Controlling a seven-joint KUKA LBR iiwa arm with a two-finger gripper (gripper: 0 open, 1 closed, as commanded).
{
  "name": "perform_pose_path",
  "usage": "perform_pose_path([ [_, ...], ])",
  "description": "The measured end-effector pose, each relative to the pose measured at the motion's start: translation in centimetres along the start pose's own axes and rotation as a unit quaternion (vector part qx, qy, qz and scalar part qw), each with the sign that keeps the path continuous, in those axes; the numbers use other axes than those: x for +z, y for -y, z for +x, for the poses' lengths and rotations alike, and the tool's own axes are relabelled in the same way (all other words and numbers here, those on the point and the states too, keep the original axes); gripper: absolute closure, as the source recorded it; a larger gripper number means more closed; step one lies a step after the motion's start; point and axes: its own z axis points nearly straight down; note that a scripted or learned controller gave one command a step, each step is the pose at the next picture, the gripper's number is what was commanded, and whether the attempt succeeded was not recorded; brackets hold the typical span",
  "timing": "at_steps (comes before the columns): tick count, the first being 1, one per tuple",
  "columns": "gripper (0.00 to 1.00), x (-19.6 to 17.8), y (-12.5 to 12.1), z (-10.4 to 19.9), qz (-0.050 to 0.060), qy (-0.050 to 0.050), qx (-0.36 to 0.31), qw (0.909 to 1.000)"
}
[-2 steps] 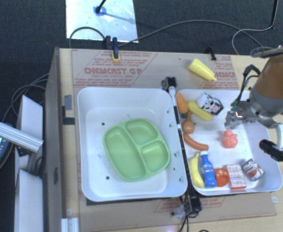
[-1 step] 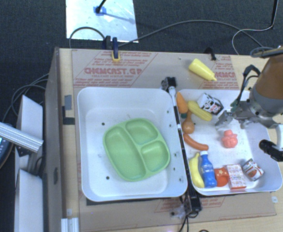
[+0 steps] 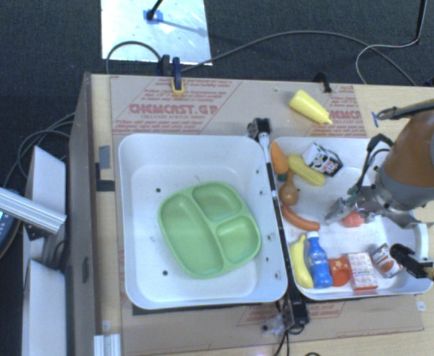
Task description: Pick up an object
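Down in the right bin, the end effector sits low among the toy food, at the end of the grey arm with its orange band. Its tip is right beside a small red item, and may be touching it, though I cannot tell whether the tip is spread or pressed together, or whether anything is pinched there. Nothing appears lifted clear of the bin floor, so I judge the pick not yet done: the approach looks complete, and what remains is a secure grip and a raise.

Other candidates lie around it in the same bin. A red sausage lies just to the left, with a small brown fruit above it, a banana and a black and white carton further up. Along the near wall rest a second banana, a blue bottle, a pink box and a small can.

The left bin holds a green divided plate. A yellow bottle lies on the desk behind the bins, well apart from the arm.
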Motion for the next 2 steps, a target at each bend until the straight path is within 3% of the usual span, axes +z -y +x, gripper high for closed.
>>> perform_pose_path([
  [1, 1.0, -1.1, -0.1, 0.0, -0.002, 0.0, -0.001, 1.0],
  [2, 1.0, -10.1, -2.6, 9.2, -0.002, -0.001, -0.002, 1.0],
])
